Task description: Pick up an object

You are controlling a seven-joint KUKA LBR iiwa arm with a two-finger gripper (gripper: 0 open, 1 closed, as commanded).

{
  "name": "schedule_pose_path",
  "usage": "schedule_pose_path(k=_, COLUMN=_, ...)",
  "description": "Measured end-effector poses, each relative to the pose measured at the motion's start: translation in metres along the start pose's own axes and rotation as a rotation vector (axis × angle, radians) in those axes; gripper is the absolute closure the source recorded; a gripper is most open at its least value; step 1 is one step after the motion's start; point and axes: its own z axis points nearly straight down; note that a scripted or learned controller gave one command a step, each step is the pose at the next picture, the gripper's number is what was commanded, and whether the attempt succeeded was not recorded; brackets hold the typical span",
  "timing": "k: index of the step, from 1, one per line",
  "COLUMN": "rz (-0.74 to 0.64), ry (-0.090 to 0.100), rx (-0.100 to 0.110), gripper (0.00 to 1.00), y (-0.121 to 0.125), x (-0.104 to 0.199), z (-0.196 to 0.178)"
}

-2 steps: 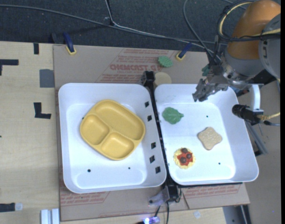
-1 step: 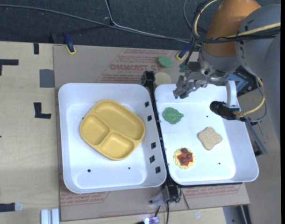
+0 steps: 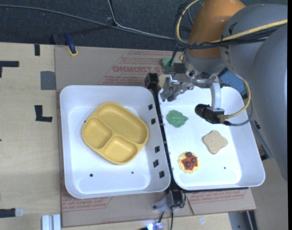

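In the right bin [image 3: 241,174] lie three small items: a green leaf-shaped piece [image 3: 176,118], a tan slice of toast [image 3: 214,142] and a small round pizza with red toppings [image 3: 188,162]. My gripper [image 3: 168,94] hangs over the bin's far left corner, just above and a little left of the green piece. Nothing shows between its fingers, and their spread is too small to read. The grey arm with its orange band [image 3: 215,18] reaches in from the upper right.
The left bin [image 3: 74,176] holds a yellow divided plate [image 3: 115,132]. A black clip-lined divider [image 3: 158,128] separates the two bins. A black cable part [image 3: 208,113] hangs over the right bin near the toast. Cardboard lies under both bins.
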Motion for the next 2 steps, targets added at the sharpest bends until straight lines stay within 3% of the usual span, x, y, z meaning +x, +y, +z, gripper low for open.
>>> schedule_pose_path(k=2, rz=0.002, ry=-0.001, rx=-0.001, gripper=1.00, y=0.036, x=0.095, z=0.017)
